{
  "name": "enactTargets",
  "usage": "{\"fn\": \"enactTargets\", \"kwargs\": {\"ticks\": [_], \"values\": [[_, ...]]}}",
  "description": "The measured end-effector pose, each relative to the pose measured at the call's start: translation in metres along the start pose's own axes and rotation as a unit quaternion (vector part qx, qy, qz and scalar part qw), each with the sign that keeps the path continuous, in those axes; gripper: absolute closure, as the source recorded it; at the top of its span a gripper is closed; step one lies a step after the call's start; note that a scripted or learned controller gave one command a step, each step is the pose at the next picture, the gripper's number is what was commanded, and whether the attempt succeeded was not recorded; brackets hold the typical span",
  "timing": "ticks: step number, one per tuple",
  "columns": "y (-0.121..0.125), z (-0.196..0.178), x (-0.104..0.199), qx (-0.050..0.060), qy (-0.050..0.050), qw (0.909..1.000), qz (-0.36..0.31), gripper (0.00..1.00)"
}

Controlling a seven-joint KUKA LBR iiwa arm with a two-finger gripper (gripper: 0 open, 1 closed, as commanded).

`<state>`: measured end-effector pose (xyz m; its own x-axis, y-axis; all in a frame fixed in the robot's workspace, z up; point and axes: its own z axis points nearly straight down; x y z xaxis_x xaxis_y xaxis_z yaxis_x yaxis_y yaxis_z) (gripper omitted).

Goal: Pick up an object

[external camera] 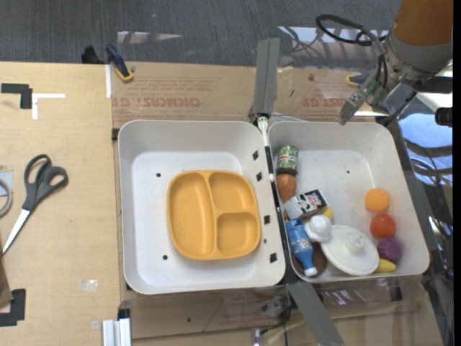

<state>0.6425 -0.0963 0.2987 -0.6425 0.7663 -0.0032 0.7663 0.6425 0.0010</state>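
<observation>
Arm is reaching in from the upper right, orange band showing at the top corner. Gripper is hanging above the far rim of the right bin, over the cardboard behind it, well apart from every object below. Jaws are standing open, two fingers spread with nothing between them.

Right bin is holding the clutter, mostly along its left wall and near edge. Green can is lying near the left wall, an orange-brown piece just below it, touching. A small carton is lying next, tilted. Blue bottle is running toward the near edge, white cap pointing down. A white lid with a knob is resting beside the bottle, a white round piece touching its upper left. Something yellow is peeking out from under the lid at the near right corner; cannot tell what it is.

Along the right wall three balls are sitting in a column: orange ball, red ball, purple ball, the last two just beside each other.

Left bin is holding a yellow tray with three compartments, lying flat near the middle.

Scissors are lying on the bench well to the left of the bins. A blue clamp is sitting on the far edge of the cardboard.
</observation>
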Motion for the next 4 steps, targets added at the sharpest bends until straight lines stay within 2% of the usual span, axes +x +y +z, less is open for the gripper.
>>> {"fn": "enactTargets", "kwargs": {"ticks": [1,2,3,4], "values": [[0.045,-0.058,0.053,0.001,0.000,0.9965,0.083,1.00],[0.030,0.044,0.096,0.002,0.001,0.9990,0.045,1.00],[0.033,-0.071,0.095,0.001,0.000,0.9979,0.065,1.00],[0.090,-0.061,0.080,0.001,0.000,0.9948,0.102,1.00]]}}
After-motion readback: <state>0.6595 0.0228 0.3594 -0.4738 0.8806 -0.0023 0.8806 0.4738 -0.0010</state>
